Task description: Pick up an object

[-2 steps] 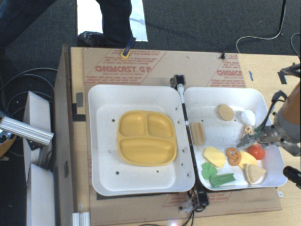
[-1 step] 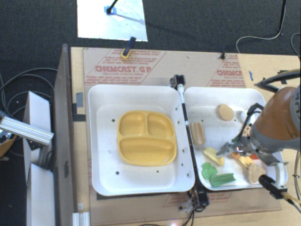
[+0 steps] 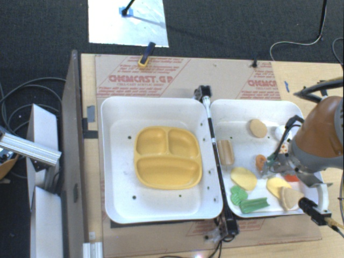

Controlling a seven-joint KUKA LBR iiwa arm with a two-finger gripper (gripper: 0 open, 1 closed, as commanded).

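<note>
From the fixed overhead camera, the gripper (image 3: 269, 166) is seen low in the right bin (image 3: 236, 112), beside a small orange piece (image 3: 260, 160). Whether the fingers are apart or together cannot be told. The piece is judged light, stiff and smooth, best taken across its narrow sides. It looks rounded and orange, lying between a tan block (image 3: 226, 151) and a yellow slice (image 3: 244, 178).

Left bin (image 3: 121, 160): yellow tray (image 3: 167, 157). Right bin (image 3: 236, 112): round biscuit (image 3: 257, 128), wafer (image 3: 226, 152), yellow chip (image 3: 244, 178), green pieces (image 3: 248, 201), arm (image 3: 320, 136) with tool (image 3: 271, 163) low
</note>
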